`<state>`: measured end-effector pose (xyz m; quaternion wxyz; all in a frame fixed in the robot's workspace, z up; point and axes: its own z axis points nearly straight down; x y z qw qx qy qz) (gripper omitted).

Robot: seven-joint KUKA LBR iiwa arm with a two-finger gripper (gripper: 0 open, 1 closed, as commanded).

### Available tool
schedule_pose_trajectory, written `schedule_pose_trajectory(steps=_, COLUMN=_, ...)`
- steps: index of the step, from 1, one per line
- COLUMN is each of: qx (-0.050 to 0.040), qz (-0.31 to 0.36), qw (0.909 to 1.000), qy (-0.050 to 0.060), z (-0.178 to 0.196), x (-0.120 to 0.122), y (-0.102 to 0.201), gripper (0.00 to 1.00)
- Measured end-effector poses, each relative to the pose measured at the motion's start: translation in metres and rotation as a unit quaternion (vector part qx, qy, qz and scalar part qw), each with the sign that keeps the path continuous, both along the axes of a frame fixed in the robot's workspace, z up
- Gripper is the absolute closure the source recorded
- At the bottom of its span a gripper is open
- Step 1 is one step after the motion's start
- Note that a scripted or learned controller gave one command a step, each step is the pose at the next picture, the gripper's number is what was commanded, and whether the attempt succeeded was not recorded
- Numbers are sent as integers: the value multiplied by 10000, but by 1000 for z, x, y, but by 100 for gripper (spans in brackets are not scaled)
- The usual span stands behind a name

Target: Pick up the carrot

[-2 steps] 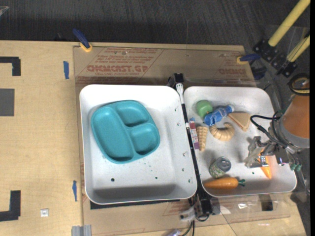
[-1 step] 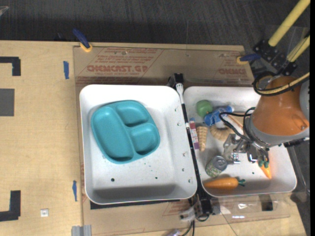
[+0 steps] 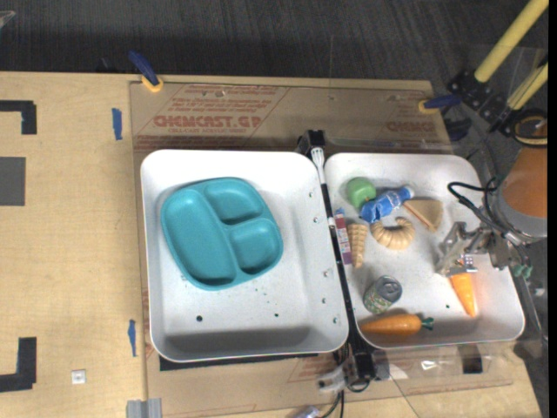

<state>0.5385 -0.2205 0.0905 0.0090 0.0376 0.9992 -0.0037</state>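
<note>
Orange and lying lengthways along the right bin's (image 3: 509, 325) front wall, the carrot (image 3: 393, 324) sits left of and nearer than my gripper (image 3: 461, 255), whose jaws' state I cannot tell.

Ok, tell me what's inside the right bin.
The right bin holds a carrot, a smaller orange piece below the gripper, a can, a green ball, a blue wrapper and pastries. The gripper covers the floor beneath.
</note>
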Motion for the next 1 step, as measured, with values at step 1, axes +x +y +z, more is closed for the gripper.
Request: schedule_pose_trajectory(steps=1, qx=19, qz=22, qw=10000, qy=16, z=-1, x=0, y=3, gripper=0)
